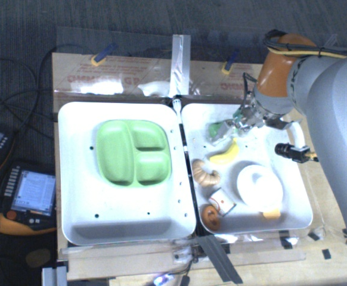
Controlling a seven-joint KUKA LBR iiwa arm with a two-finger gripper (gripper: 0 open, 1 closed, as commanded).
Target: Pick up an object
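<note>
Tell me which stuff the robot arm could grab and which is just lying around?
Could grab, right bin: yellow banana-like toy, white round object, tan twisted toy; gripper hovers above them.

Lying around: green divided tray, handheld screen, blue clip.

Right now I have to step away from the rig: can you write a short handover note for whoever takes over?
Gripper: low over the far end of the right bin, at the green object. Nothing visibly held; finger state unclear.
Right bin: banana, white bowl, croissant, small white and red box, brown donut, orange piece.
Left bin: green divided plate.
Done: nothing lifted.
Left: grasp one object and raise it.
</note>
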